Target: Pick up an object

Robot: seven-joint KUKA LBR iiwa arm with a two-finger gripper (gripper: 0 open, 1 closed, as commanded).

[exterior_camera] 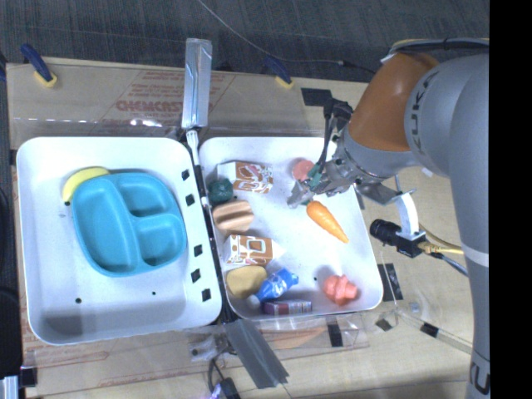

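The jaws (304,191) hang low in the right bin (366,260), just left of the carrot (327,220); I cannot tell their opening. Closing there may just nudge the carrot aside.

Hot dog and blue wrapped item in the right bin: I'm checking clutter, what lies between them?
In the camera view, a small printed carton lies between the hot dog and the blue wrapped item.
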